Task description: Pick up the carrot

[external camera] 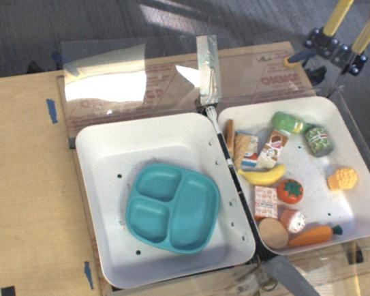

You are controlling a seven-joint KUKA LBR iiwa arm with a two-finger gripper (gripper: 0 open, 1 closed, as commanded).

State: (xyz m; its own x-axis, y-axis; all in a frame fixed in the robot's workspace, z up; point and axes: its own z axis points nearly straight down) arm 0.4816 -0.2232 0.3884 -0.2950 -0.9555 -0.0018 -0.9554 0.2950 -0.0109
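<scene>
Two shallow white bins, and we see the long orange carrot [310,235] in the right bin [359,152].
It lies along that bin's near edge (green tip toward the near right corner), touching a tan egg-shaped piece [274,232]; the left bin [102,191] holds a teal sectioned plate [172,208].

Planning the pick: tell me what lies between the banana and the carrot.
In the camera view, the tomato and a small red-and-white carton lie between the banana and the carrot, with a small can just above the carrot.
</scene>
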